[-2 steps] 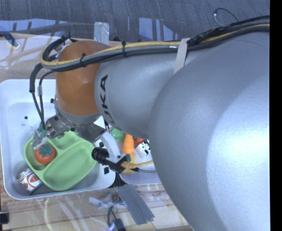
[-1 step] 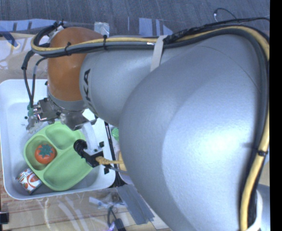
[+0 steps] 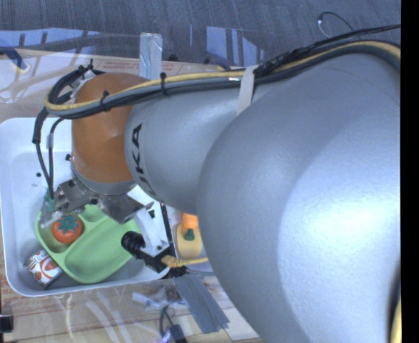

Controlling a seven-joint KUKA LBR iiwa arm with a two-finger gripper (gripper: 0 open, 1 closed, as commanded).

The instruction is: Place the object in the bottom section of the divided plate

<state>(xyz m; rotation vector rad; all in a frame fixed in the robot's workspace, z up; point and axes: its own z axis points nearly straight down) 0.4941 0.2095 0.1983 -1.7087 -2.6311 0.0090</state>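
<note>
Since the tomato-looking toy (image 3: 66,229) already sits in a compartment of the green divided plate (image 3: 98,252), we'd guess it got dropped there, though which section counts as bottom is hard to call. The gripper (image 3: 70,199) hangs right above it; we can't tell its state. The arm (image 3: 266,170) bends steeply over the left bin (image 3: 13,148), beside a small can (image 3: 41,269).

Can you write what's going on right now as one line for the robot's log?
arm: over left bin | hand: above green divided plate | tomato toy: in plate's upper-left section | can: beside plate
</note>
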